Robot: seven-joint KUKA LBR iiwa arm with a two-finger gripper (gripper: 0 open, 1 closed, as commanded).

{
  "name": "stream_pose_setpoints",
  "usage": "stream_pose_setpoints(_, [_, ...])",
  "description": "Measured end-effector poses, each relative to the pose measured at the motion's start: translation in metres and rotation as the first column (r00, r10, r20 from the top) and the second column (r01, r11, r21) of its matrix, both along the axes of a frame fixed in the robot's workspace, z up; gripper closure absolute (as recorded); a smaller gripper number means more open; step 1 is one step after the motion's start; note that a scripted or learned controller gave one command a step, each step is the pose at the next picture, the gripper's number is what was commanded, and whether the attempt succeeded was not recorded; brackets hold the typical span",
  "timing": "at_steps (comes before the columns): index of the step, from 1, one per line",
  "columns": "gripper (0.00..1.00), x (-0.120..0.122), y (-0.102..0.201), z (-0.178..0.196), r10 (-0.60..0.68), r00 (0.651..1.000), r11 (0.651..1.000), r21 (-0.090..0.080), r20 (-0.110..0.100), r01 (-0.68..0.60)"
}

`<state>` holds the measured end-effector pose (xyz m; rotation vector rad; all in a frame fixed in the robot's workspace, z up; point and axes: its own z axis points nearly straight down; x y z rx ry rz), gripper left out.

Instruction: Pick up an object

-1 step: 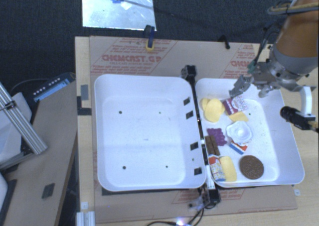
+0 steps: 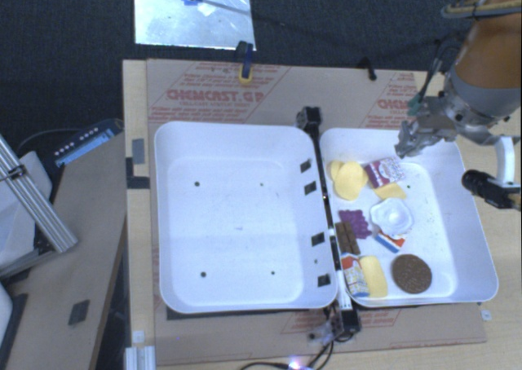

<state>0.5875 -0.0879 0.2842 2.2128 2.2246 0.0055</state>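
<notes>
Toy food lies in the right bin [image 2: 465,222]: a yellow lump [image 2: 348,179], a maroon and white packet [image 2: 385,171], a small yellow wedge [image 2: 391,191], a white cup [image 2: 392,217], a purple grape cluster [image 2: 356,220], a brown bar [image 2: 347,238], a yellow block [image 2: 373,276] and a brown round cookie [image 2: 411,273]. My gripper [image 2: 405,147] hangs over the bin's back part, just right of and above the maroon packet. I see nothing held in it.
The left bin [image 2: 236,213] sits beside the right one, joined by a black divider [image 2: 320,197]. Both rest on a cardboard sheet. A shiny metal plate [image 2: 193,2] lies on the dark floor behind. A black part of the arm [image 2: 489,185] overhangs the right rim.
</notes>
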Motion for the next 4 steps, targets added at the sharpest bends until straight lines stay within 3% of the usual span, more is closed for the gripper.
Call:
stream_pose_setpoints(1, [1.00, 0.001, 0.043, 0.185, 0.004, 1.000, 1.000, 0.000, 0.017, -0.004])
stream_pose_setpoints(2, [1.00, -0.052, 0.062, 0.234, 0.002, 1.000, 1.000, 0.002, 0.003, -0.002])
stream_pose_setpoints(3, [1.00, -0.098, 0.139, 0.097, 0.006, 1.000, 1.000, 0.002, -0.019, -0.006])
stream_pose_setpoints(4, [1.00, -0.101, 0.212, 0.143, 0.007, 1.000, 1.000, 0.004, 0.000, -0.007])
